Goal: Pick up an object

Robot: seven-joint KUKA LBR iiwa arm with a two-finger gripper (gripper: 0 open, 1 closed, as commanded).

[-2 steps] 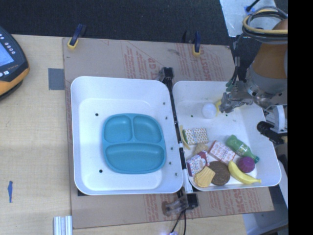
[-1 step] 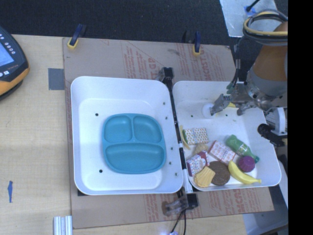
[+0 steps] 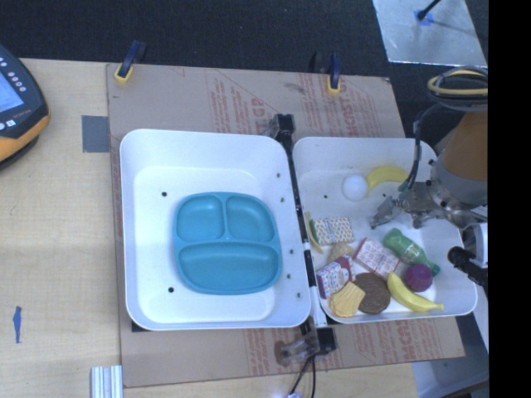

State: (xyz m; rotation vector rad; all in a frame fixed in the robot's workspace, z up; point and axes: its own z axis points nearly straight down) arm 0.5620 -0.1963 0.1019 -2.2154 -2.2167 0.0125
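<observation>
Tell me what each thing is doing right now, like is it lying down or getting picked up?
blue plate: lying flat in the left bin, nothing on it.
white ball: resting in the right bin, untouched.
upper banana: lying near the gripper, not held.
lower banana: lying at the bin's front edge.
green bottle: lying on its side.
gripper: above the right bin, holding nothing I can see.

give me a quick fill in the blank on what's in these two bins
1. The blue divided plate lies in the ____ bin as the camera sees it.
2. The white ball lies beside a ____ banana.
3. The divided plate has ____ compartments.
4. The gripper hangs over the ____ bin.

Missing words: left; yellow; three; right
</observation>
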